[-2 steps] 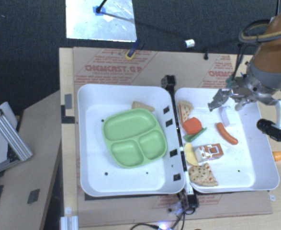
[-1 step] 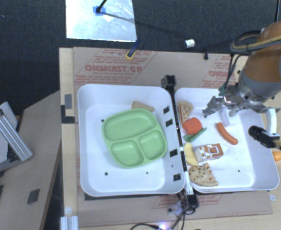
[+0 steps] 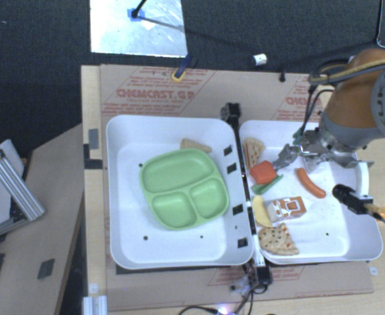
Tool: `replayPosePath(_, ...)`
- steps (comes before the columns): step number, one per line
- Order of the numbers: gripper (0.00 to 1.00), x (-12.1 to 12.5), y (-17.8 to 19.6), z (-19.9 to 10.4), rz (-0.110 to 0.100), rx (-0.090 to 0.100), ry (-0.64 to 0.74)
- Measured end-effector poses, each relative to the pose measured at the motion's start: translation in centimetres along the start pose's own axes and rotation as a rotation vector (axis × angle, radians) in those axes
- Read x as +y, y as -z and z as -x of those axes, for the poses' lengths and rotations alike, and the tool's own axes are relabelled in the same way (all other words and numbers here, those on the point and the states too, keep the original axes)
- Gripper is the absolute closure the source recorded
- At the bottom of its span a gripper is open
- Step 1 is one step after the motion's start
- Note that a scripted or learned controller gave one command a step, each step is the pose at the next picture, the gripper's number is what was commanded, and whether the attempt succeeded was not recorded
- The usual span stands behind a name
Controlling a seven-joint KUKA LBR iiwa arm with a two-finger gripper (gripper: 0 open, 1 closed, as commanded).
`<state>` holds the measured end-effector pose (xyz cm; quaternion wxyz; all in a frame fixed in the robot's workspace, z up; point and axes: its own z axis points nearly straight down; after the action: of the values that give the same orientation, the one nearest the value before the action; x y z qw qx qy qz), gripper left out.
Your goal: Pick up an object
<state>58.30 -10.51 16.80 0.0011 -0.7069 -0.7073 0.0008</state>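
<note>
From my remote seat I see the arm (image 3: 359,104) reaching in from the right over the right bin (image 3: 366,238), with its claw (image 3: 289,155) low above the far-left part of that bin. The claw's fingers (image 3: 285,157) point left toward the food toys, spread a little, and I see nothing between them. Just left of and slightly nearer than the claw lies a red tomato piece (image 3: 263,171), with a green strip (image 3: 265,186) touching its near side. Farther left, against the bin's left wall, sits a pizza slice (image 3: 254,151). A sausage (image 3: 310,182) lies just right of the claw's fingertips, on the bin floor. Nearer to me are a yellow cheese wedge (image 3: 262,210), a small orange-and-white carton (image 3: 288,208) beside it, and a flat cracker-like bread piece (image 3: 277,239) at the near-left corner. In the left bin (image 3: 123,176) rests a green divided plate (image 3: 182,188), upright and roughly central, with a tan bread slice (image 3: 196,146) just beyond its far edge. Both bins sit on a cardboard sheet (image 3: 153,90) laid over the desk (image 3: 48,195). A black cylindrical part (image 3: 349,198) of the arm's tooling hangs over the right side of the right bin.
</note>
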Motion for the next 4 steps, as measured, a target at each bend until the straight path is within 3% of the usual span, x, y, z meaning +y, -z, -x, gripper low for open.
replayPosePath(2, 0.00, 0.4, -8.0, -0.8, 0.009, 0.005, 0.001)
replayPosePath(3, 1.00, 0.8, -6.5, -0.8, 0.021, 0.003, 0.002)
replayPosePath(4, 1.00, 1.8, -1.4, -0.2, 0.010, -0.002, 0.003)
